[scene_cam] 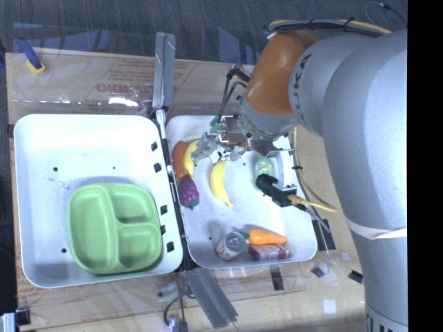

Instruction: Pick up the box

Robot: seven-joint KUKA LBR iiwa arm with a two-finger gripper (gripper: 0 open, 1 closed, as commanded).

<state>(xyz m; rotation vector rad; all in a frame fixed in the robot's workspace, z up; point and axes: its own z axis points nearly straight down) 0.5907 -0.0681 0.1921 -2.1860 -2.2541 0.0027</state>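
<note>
Bins sit side by side on the worktop point(83, 71). In the left bin point(41, 137) lies a green divided tray point(114, 227), three compartments, toward that bin's near edge; nothing can be seen inside the compartments.

In the right bin point(239, 216) the contents spread along its walls. Against the left wall, an orange-and-yellow piece of fruit point(183, 159) lies at the far end, with a purple fruit point(189, 192) just below it, touching or nearly so. A yellow banana point(220, 183) lies near the middle of the bin floor, running from the far side toward the near side. A pale green object point(263, 166) sits toward the right wall, with a black cable fitting point(275, 190) of the arm just beside it. Along the near edge, a metal can point(230, 245) lies on its side, a carrot point(266, 238) rests just to its right, and the box point(268, 253), dark red with a pale label, lies flat in the near right corner, partly under or touching the carrot.

The grey arm point(360, 116) reaches over the right bin's far half, and the gripper point(220, 142) hangs above the banana's far end, well apart from the box. Whether its jaws are open or closed, I cannot tell; nothing can be seen between them.
</note>
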